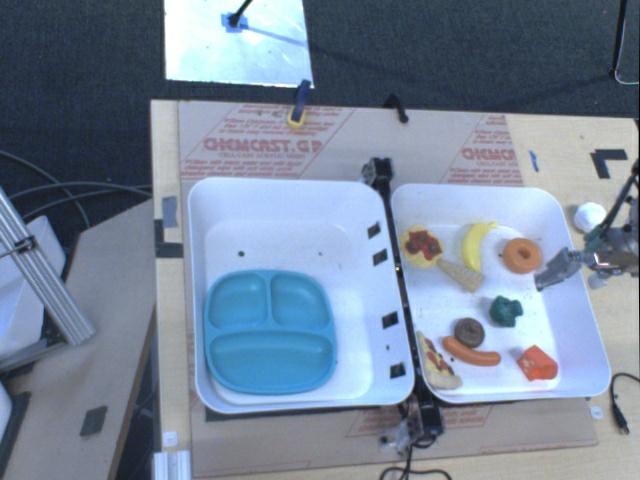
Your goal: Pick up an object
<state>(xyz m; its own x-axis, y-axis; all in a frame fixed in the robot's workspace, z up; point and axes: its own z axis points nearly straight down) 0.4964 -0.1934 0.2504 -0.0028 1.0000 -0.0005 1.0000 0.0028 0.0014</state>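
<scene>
My tool at right bin right edge, beside donut; finger state unclear. Banana long axis near-vertical. Hot dog lies near-horizontal.

Even overhead light, slightly soft focus

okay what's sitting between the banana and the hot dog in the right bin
In the camera view, between the banana and the hot dog lie a pale wedge-shaped piece and, lower down, a chocolate donut touching the hot dog.

blue divided plate, left bin, metal sheet
</scene>
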